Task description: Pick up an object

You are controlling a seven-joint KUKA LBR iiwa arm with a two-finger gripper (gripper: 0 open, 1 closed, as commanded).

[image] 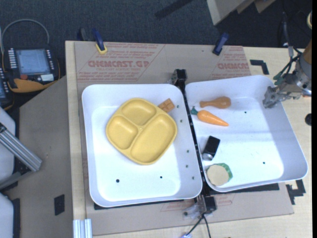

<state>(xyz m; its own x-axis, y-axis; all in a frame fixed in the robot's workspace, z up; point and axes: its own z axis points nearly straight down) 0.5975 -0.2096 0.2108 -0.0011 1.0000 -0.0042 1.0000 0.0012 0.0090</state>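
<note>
- Near edge of the right bin [277,180]: a round biscuit-like piece [218,174]; just beyond it, a black block [211,147].
- Mid-bin, by its left wall: carrot [212,117] and drumstick [216,102], well spaced. Choose one and descend centred.
- Far right corner: tool [275,94], carrying nothing; its opening I cannot tell.

a robotics lab: two white bins [143,190] sit clamped on a paper-covered board [124,61], with a control pendant [30,63] left of the board and aluminium framing [20,148] below it.
</note>
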